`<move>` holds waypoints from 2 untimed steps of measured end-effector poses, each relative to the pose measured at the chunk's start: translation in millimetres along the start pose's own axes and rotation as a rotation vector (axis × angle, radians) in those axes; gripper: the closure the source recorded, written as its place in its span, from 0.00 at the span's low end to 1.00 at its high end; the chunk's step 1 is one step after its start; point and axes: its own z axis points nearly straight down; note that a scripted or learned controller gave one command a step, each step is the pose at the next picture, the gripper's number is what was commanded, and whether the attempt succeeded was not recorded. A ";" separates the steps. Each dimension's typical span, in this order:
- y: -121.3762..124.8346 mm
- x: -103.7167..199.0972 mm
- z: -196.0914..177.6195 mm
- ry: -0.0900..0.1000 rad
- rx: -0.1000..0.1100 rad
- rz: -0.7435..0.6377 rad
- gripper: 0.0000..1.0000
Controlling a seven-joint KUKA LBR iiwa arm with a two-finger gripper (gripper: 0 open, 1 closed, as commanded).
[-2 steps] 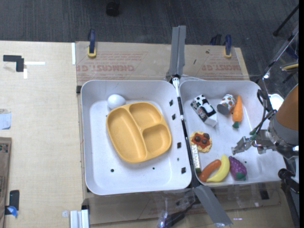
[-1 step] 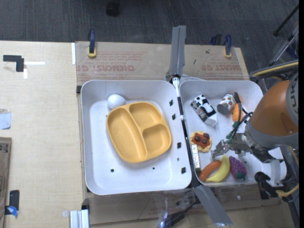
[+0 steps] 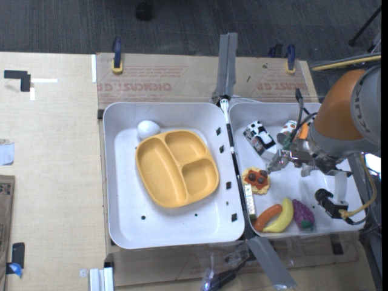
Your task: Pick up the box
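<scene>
Inside the right bin (image 3: 327, 226), your gripper (image 3: 280, 160) hangs beside the black-and-white box (image 3: 259, 136); finger state unclear. Light, stiff: pinch its long sides.

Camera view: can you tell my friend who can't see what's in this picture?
A grey and orange robot arm reaches from the right over the right white bin, its claw beside a black-and-white box. That bin also holds a small pizza toy, carrot, banana and purple toy. The left bin holds a yellow divided plate and a white ball.
</scene>
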 end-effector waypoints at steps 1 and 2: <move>-64.1 8.4 23.4 0.001 0.003 0.059 0.00; 13.4 16.6 22.5 -0.001 0.001 0.189 0.00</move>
